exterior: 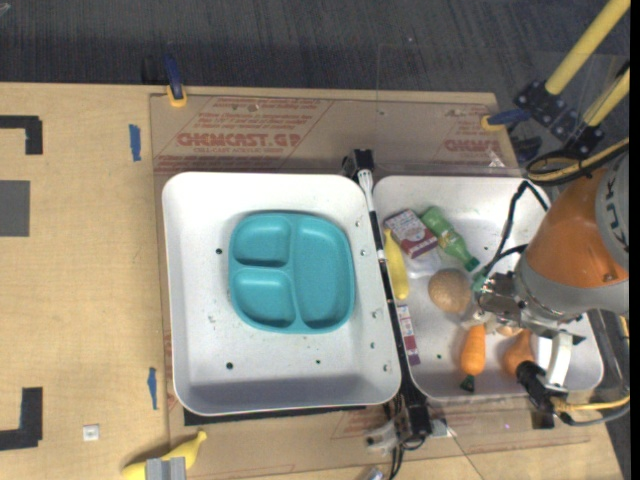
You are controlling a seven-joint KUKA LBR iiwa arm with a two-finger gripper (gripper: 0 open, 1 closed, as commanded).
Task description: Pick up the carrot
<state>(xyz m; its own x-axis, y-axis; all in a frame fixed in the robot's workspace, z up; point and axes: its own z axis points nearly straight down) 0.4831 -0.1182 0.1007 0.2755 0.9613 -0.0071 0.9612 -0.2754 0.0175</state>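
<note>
The carrot lay in the right bin, near its front edge, pointing roughly upright in the view with its dark stem end toward the front wall. Just above it sat a round brownish potato, and to the carrot's right an orange piece showed partly under the arm. The gripper hung over that bin just right of the potato and above the carrot; whether its fingers were spread or closed could not be told, and nothing showed between them. A yellow banana, a pink carton and a green bottle lay further back. The left bin held a teal divided plate on the worktop
</note>
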